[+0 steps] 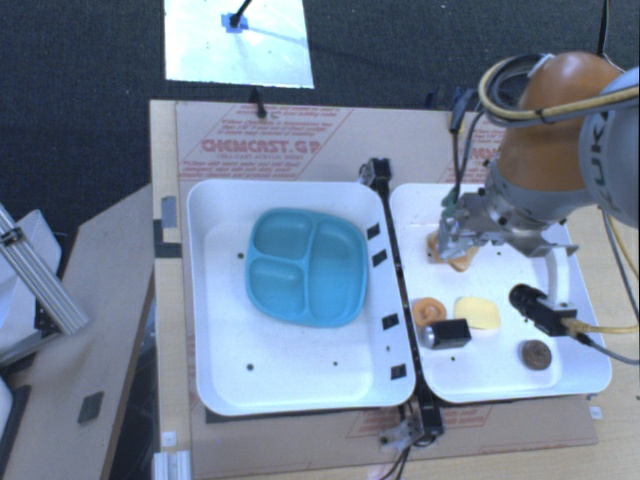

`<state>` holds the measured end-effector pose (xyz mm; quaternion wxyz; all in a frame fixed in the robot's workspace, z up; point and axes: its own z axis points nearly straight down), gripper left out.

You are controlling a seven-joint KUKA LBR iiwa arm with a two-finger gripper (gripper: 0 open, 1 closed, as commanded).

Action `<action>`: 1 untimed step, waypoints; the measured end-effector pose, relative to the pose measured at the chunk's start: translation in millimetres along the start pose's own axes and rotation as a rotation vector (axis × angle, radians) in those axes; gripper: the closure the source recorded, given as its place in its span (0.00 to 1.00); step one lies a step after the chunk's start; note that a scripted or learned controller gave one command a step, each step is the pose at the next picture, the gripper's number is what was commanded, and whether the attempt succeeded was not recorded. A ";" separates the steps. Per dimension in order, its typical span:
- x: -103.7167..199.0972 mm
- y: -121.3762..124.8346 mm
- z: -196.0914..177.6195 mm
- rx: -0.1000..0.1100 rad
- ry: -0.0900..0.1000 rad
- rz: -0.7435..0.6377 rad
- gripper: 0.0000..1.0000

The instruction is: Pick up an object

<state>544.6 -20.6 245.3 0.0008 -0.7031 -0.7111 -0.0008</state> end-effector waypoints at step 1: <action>59.9 -9.8 -3.0 0.000 0.000 0.000 1.00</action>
